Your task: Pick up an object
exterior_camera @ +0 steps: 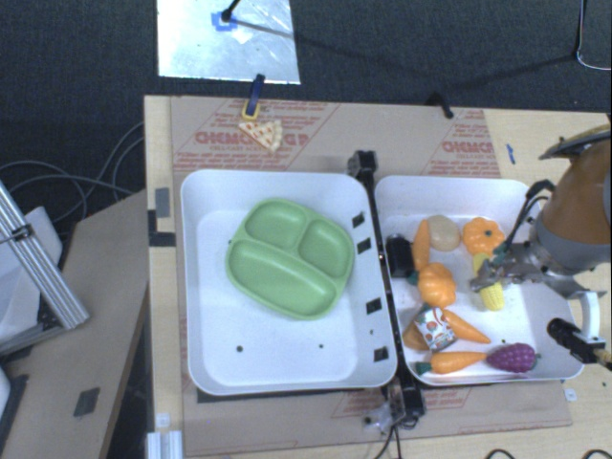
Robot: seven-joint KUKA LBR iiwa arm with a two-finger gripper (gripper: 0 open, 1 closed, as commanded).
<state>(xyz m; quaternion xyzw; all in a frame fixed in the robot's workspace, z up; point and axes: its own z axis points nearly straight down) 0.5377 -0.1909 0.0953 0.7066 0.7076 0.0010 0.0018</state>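
The right bin (459,194) holds several toy foods. Among them are a small orange pumpkin (481,234), a beige piece (443,231), a round orange fruit (436,283), a yellow corn piece (493,298), a small can (436,330), two carrots (466,327) (457,360) and purple grapes (512,358). My gripper (488,273) is low in this bin, just above the corn and right of the orange fruit. It partly covers the corn's top. The grey and orange arm (574,220) comes in from the right.
The left bin (277,352) carries a green divided plate (290,257). A black clip row (368,247) runs along the wall between the bins. A long orange piece (422,245) lies by that wall. Cardboard (402,132) lies under both bins.
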